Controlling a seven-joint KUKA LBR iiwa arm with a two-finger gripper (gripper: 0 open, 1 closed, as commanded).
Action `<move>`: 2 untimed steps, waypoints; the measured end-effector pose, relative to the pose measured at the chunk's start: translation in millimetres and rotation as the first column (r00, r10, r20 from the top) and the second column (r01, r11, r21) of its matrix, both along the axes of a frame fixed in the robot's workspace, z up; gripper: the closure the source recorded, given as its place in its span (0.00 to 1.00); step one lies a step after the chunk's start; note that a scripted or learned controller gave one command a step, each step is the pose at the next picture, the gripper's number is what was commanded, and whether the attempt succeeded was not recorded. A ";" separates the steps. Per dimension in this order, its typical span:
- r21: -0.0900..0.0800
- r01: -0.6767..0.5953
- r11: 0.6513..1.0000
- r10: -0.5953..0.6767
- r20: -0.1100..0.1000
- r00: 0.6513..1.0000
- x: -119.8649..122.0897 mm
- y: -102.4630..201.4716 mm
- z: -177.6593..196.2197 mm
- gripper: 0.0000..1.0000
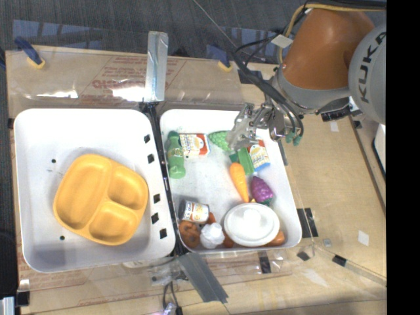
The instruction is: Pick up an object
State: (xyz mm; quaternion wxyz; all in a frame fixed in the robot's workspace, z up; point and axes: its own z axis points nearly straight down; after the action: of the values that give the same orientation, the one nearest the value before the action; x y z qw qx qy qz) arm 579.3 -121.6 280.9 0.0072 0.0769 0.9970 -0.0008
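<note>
My gripper (241, 135) low in the right bin (197, 120), over the green item (222, 140) by its far wall, my fingers' state hard to tell, carrot (240, 181) nearby, yellow tray (100, 197) in left bin (39, 126)

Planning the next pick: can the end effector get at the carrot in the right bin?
Probably yes. The carrot lies uncovered just below the end effector, though the purple item and green item crowd it.

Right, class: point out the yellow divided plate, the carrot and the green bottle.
yellow divided plate (100, 199): camera view, centre ridge.
carrot (239, 181): camera view, middle of its body.
green bottle (176, 157): camera view, its body.
</note>
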 end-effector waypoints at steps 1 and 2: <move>0.000 -0.005 1.000 0.005 -0.006 1.000 -0.1 0.7 6.6 1.00; 0.005 -0.141 0.990 0.141 -0.021 0.990 -7.9 -38.2 -112.8 1.00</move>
State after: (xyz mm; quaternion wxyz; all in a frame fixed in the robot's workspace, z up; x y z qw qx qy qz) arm 571.4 -159.7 168.1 -0.0037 0.0062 1.0000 0.0007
